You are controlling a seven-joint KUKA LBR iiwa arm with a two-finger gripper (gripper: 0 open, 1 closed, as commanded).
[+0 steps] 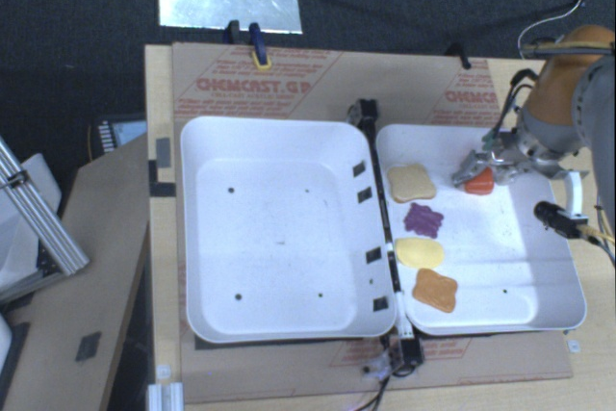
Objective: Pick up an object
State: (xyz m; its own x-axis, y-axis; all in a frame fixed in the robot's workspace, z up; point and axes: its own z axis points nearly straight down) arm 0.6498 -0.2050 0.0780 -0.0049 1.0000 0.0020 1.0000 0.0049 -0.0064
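Note:
In the right bin (553,303) lie several small objects. A tan piece (411,181) sits near the divider, with a purple piece (423,219) and a yellow piece (420,252) below it. An orange-brown piece (435,290) lies nearest the front. A red piece (480,183) rests in the bin's upper middle. My gripper (476,170) comes in from the right and is down right over the red piece, touching or nearly touching its top. The gripper's own body hides how it meets the red piece.
The left bin (192,207) stands beside the right one, with a black hinge strip (377,207) between them. The arm's grey and orange wrist (563,101) overhangs the right bin's far right corner. A black part (558,219) juts over its right wall.

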